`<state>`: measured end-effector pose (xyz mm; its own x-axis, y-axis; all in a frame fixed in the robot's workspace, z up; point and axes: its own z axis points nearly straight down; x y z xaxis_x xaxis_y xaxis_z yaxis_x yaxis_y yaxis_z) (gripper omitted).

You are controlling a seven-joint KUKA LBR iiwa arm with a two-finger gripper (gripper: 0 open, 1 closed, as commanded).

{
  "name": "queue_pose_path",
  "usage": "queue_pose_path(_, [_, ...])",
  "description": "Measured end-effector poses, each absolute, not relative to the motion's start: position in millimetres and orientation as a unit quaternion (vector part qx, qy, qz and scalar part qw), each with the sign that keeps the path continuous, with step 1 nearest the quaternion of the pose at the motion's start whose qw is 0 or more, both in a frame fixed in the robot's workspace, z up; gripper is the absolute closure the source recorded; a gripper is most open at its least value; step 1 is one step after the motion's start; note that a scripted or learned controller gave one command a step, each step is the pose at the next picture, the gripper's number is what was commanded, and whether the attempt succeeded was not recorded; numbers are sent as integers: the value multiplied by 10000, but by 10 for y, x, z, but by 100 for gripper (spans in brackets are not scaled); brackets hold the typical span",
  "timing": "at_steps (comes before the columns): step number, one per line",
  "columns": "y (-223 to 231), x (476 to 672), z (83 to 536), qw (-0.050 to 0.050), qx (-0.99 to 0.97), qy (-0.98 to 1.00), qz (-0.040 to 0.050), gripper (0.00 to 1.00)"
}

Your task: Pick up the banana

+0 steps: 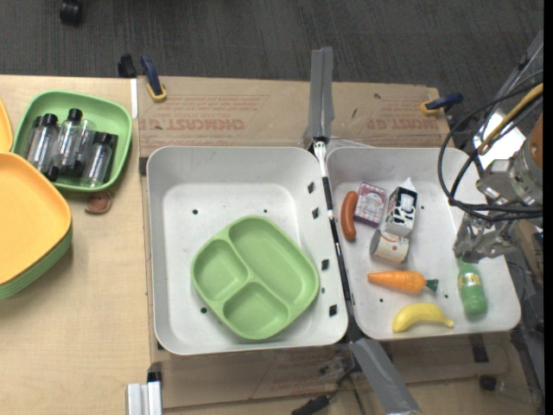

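A yellow banana (pixel 422 317) lies near the front edge of the right bin (pixel 505 316), curved side down. My gripper (pixel 479 246) hangs over the right side of that bin, above and to the right of the banana and well apart from it. It sits just above a green bottle (pixel 472 291). Nothing shows held in it.
An orange carrot (pixel 399 280) lies just behind the banana. Further back are a small cup (pixel 390 247), a black-and-white carton (pixel 402 210), a pink box (pixel 371 204) and a red sausage (pixel 348 215). The left bin (pixel 173 188) holds a green divided plate (pixel 255 277).
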<state>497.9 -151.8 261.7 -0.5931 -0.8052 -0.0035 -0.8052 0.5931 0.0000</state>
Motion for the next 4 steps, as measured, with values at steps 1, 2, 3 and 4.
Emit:
queue_pose_path(1, [-1486, 5103, 2810, 20, -5944, 8041, 10, 100])
queue_pose_path(2, [-2087, 4998, 2722, 21, -7058, 7084, 15, 100])
queue_pose_path(3, [-2031, 4785, 2437, 17, -7749, 6320, 18, 100])
queue_pose_path(4, [-1909, 4805, 2403, 24, -8834, 4685, 10, 100])
